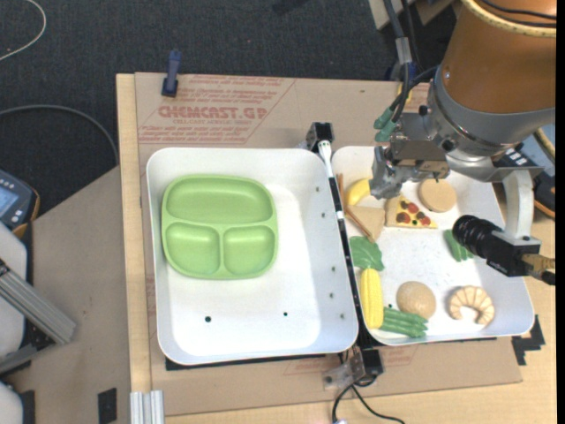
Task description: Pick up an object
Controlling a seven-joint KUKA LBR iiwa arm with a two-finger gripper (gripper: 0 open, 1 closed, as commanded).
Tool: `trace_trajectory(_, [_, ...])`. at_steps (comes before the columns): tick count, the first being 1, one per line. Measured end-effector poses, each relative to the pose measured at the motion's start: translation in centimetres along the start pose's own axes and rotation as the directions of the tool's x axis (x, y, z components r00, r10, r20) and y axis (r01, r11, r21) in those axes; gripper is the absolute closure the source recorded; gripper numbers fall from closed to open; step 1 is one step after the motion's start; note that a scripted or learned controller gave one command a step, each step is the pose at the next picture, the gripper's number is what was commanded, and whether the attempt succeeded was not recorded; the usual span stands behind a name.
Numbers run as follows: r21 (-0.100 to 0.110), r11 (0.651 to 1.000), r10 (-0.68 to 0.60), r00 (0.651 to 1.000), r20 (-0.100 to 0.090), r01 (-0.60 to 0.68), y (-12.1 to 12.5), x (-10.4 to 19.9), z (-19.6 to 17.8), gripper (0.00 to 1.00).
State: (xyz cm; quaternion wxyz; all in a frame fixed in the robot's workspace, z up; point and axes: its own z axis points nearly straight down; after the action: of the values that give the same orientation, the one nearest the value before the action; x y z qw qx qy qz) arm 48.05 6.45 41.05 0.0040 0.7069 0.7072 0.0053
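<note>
Over the right bin (521, 321), the gripper (386, 186) hangs just above the banana (357, 192); finger state unclear.

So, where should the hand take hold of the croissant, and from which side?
Probably across the thick middle of the croissant, coming straight down from above. It lies flat in the right bin, curved, horns pointing down in view, with bare floor around it, so the fingers could close across the arch.

Arm (494, 104) – grey casing, broad orange band, dark cables – metal end effector (388, 184).
</note>
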Motion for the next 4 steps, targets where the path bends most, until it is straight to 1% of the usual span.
trace_trajectory(1, [0.006, 1.0, 0.003, 1.0, 0.002, -0.003, 0.0, -2.1, -3.5, 1.0])
trace_trajectory(2, [0.02, 1.0, 0.006, 1.0, 0.003, -0.006, -0.2, -6.6, 2.8, 1.0])
trace_trajectory(3, [0.01, 1.0, -0.012, 1.0, -0.001, 0.012, -0.2, 4.4, 1.3, 1.0])
trace_trajectory(4, [0.007, 1.0, -0.001, 1.0, 0.001, 0.001, 0.0, 3.8, 0.3, 1.0])
